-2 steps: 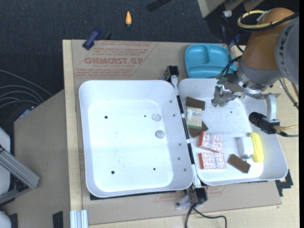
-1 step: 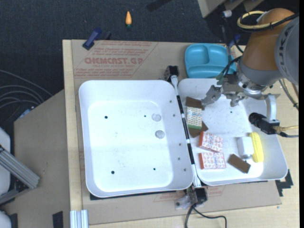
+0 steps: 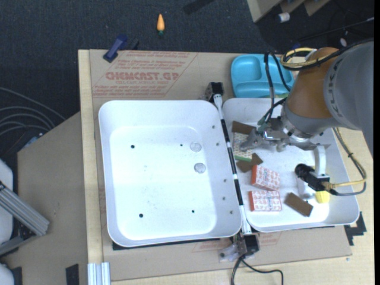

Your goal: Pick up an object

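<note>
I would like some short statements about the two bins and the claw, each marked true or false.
1. The claw is over the right bin. True.
2. Two red-patterned packets lie in the left bin. False: they lie in the right bin.
3. A blue tray sits behind the right bin. True.
4. A brown block lies on the floor. False: it is in the right bin.
</note>
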